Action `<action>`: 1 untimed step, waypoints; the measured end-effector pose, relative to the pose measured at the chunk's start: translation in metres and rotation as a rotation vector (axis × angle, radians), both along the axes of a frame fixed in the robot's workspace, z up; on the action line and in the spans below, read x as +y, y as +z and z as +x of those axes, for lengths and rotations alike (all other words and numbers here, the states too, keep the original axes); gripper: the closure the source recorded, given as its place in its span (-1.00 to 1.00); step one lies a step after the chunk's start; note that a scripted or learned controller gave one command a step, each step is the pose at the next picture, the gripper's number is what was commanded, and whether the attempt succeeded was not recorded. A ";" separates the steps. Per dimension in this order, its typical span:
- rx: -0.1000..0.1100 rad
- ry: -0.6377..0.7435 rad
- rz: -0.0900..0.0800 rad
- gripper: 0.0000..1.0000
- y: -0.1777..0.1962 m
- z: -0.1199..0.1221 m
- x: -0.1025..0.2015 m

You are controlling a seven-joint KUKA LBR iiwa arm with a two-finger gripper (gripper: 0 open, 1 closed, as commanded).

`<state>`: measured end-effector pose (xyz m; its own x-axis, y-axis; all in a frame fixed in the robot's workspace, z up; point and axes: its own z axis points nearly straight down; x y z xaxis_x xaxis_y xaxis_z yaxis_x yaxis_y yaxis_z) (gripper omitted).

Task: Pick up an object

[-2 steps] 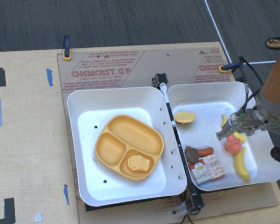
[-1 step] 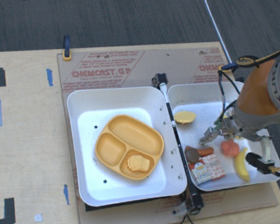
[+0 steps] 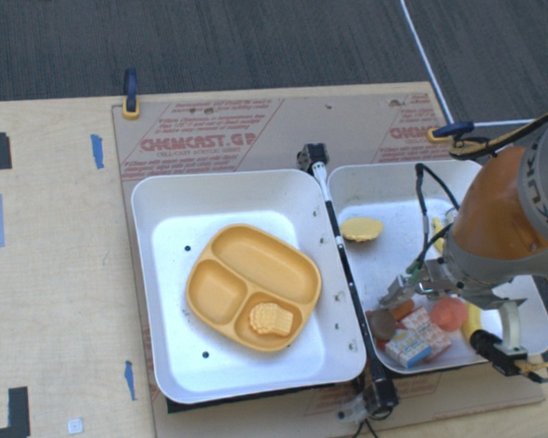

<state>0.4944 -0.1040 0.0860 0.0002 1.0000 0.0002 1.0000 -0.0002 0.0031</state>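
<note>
**Arm Lowered Into the Right Bin, Above a Cluster of Objects**

Left bin (image 3: pixel 156 268): holds a yellow divided plate (image 3: pixel 252 285) near its centre. The plate has three compartments. A small yellow waffle-patterned piece (image 3: pixel 271 319) lies in the lower right compartment; the other two compartments carry nothing.

Right bin (image 3: pixel 390 210): touches the left bin along a shared edge. A round yellow piece (image 3: pixel 361 229) lies near the bin's upper left corner, well apart from the other contents. In the lower part of the bin, a group of objects lies close together: a brown piece (image 3: pixel 382 325) at the left, a small printed box (image 3: pixel 416 338) beside it, and a red-orange round piece (image 3: pixel 449 314) to the right of the box.

Arm (image 3: pixel 499 221): enters from the right, orange band uppermost, and covers much of the right bin. The gripper (image 3: pixel 413 286) sits just above the brown piece and the box. Opening of the fingers: cannot be determined, as the parts are small and partly hidden by the arm. No object is seen clearly between them.

Both bins rest on a board on the counter (image 3: pixel 55 304).
</note>
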 end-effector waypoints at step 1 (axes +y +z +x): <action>-0.006 -0.001 -0.002 1.00 0.011 0.002 0.000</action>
